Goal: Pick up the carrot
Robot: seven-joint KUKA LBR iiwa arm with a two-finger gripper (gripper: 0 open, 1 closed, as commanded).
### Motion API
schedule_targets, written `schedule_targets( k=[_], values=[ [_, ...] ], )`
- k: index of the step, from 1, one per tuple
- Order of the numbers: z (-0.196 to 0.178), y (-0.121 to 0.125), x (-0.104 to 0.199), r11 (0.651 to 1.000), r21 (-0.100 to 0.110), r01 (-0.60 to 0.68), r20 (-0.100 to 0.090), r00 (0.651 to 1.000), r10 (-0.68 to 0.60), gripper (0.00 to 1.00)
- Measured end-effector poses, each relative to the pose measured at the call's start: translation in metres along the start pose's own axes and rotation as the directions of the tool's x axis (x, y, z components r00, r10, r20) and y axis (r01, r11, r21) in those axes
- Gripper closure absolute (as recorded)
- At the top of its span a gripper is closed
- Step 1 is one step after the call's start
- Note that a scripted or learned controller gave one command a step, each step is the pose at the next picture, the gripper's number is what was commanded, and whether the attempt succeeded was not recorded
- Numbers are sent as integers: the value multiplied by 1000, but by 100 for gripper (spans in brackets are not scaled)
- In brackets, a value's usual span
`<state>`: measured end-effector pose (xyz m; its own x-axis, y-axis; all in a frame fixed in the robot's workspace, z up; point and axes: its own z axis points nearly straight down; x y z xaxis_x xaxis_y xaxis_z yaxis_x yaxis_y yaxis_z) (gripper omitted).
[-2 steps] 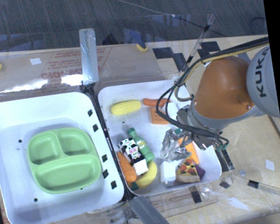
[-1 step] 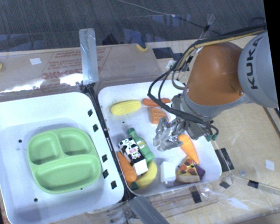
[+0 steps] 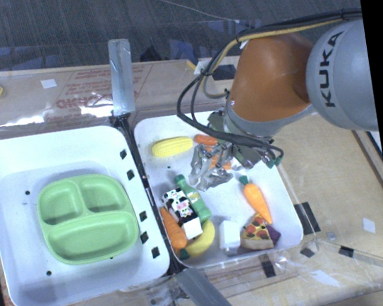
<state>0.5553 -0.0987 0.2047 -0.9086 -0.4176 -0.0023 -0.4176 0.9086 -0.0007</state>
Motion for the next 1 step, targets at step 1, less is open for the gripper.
schedule_targets(
  k=[1],
  values=[
    [12,2,-6,994,-1,-112,-4,994,112,100]
  ],
)
